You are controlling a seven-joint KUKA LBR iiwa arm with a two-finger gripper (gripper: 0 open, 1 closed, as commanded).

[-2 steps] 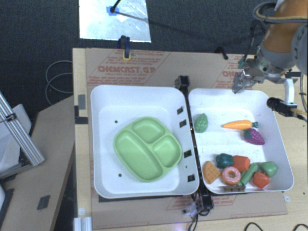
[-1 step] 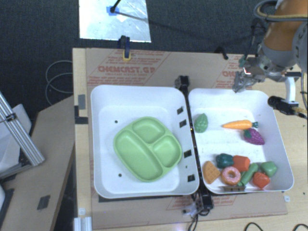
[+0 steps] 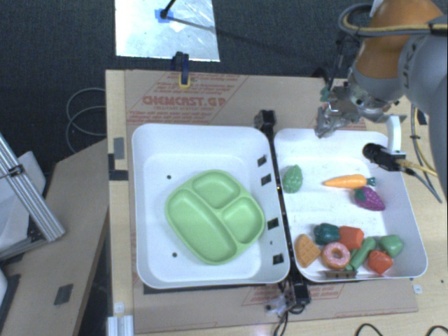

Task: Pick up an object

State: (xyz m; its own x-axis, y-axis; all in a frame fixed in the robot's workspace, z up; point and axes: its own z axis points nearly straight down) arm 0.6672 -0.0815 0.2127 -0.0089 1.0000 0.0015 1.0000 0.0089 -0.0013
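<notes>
Entry, single overhead view. Your end effector (image 3: 327, 126) hangs at the 12 o'clock rim of the right shallow white bin (image 3: 413, 222). Whether its tips are apart or together I cannot tell; nothing is visibly between them, so count no object as held.

Candidates all lie in the right bin. A bumpy green toy vegetable (image 3: 291, 178) sits at its 9 o'clock edge, just beside the divider. An orange plastic carrot (image 3: 346, 182) lies near centre, tip pointing to 9 o'clock, with a purple grape-like toy (image 3: 369, 199) touching or just beside its leafy end. At 6 o'clock you have a tight cluster: a pink-iced toy doughnut (image 3: 336, 256), red pieces and green pieces, pressed together.

The left white bin (image 3: 150, 187) carries a pale green compartmented plastic plate (image 3: 214, 217).

Risks, as I judge them:
- Going for the cluster, you may wedge on two toys at once or scatter them.
- The carrot is smooth and tapered; a pinch near the tip likely squirts it out.
- The green vegetable sits close to the wall, so one tip may strike the rim or divider.
- A descent from the present spot would land on the bin's rim.
</notes>
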